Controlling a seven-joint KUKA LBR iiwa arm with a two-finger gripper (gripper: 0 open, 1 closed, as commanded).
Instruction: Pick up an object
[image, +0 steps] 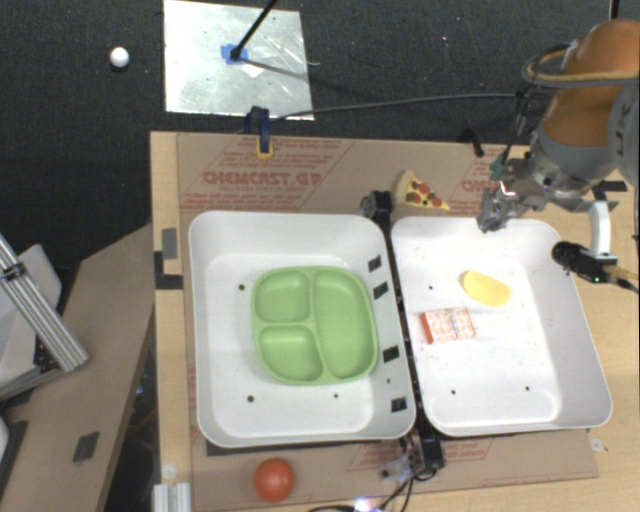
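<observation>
The gripper (492, 218) hung over the far edge of the right bin (575, 385); its tip was too small and dark to tell whether it carried anything. A yellow piece (485, 288) and a red-printed packet (447, 325) (lying flat) sat nearer the bin's middle. A descent from there would probably strike the rim and miss both.

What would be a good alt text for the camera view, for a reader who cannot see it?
A robot gripper hovers over the far edge of the right white bin, which holds a yellow object and a small red-and-white packet. The left bin holds a green divided plate.
</observation>
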